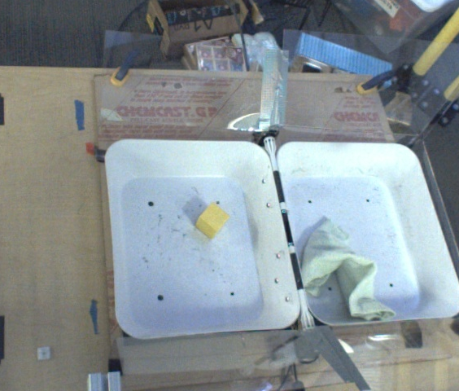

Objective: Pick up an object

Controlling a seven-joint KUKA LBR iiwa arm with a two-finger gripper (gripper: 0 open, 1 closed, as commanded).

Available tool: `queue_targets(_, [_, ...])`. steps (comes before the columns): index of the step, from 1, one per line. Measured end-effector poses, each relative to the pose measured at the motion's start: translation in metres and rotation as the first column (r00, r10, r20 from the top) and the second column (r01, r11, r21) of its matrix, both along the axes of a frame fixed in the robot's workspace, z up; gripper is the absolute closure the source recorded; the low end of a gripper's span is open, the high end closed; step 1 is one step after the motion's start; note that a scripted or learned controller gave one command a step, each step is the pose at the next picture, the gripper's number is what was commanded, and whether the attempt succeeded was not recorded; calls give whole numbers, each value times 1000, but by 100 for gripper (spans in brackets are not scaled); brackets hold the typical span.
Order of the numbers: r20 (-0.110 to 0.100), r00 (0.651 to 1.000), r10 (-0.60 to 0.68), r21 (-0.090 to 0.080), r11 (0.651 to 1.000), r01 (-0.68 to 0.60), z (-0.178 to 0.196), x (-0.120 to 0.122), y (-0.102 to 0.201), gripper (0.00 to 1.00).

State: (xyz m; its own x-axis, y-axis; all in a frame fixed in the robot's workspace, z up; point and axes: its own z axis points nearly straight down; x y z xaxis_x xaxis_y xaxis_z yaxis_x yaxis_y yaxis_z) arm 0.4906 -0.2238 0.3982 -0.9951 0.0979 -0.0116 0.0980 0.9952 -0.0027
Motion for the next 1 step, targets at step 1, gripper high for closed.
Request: queue_targets(1, [-2,923,386,-4,923,-386,23,-9,0,100])
